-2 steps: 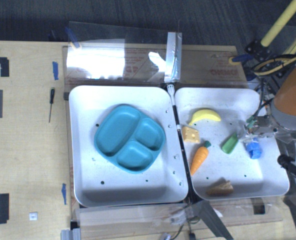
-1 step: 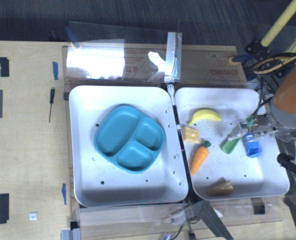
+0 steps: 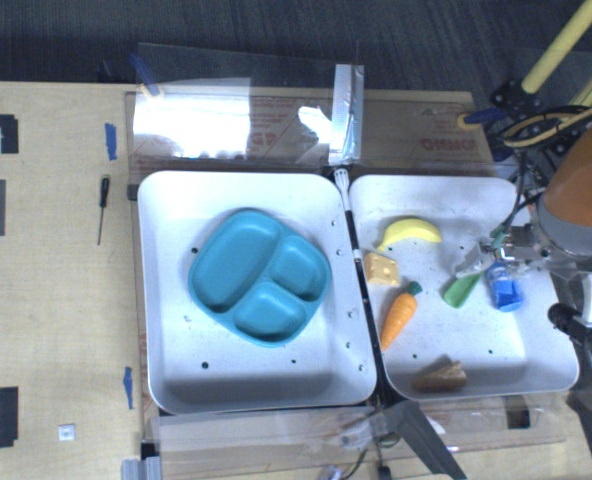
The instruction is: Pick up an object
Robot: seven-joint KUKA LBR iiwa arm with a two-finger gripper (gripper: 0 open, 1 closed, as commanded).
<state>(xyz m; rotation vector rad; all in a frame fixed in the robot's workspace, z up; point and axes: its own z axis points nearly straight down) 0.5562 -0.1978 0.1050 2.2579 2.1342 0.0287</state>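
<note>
Camera view: claw [image 3: 488, 258] state unclear, over right bin [image 3: 416, 190]; green object [image 3: 462, 290], blue block [image 3: 505, 294] beside.

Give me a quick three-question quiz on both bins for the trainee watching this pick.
1. True or false: the blue divided plate lies in the left bin.
2. Which item lies nearest the hand? A) carrot B) blue block C) brown piece
3. Fill in: the yellow item at the back of the right bin is a ____.

Key: 1 true; 2 B; 3 banana.
</note>
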